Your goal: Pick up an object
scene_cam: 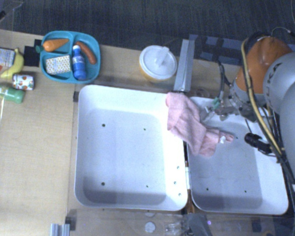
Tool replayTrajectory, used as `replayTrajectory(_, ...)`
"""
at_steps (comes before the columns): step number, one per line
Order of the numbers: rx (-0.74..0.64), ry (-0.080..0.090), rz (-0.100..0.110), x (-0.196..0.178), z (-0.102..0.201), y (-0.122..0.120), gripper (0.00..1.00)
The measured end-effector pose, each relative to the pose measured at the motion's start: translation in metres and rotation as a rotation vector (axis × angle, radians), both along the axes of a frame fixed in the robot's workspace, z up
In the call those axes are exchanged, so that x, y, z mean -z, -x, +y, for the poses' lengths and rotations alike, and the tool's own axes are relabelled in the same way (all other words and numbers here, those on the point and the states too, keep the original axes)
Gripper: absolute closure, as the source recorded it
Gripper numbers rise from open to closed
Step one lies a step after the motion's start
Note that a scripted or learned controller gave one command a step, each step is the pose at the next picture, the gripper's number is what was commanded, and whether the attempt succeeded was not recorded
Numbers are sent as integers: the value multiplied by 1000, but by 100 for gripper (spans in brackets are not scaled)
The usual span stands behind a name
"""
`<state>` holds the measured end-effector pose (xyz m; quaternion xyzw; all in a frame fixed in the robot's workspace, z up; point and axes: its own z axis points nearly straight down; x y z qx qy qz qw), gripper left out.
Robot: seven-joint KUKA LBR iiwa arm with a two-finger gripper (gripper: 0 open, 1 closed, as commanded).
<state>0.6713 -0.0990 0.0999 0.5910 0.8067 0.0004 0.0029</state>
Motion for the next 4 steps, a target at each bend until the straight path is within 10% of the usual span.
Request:
replayTrajectory(1, -191, 9, 11, 5, -3, 3, 0)
replayTrajectory(2, -309, 1, -7, 10, 1, 83, 0)
replayTrajectory(4, -308, 1, -7, 10, 1, 83, 0)
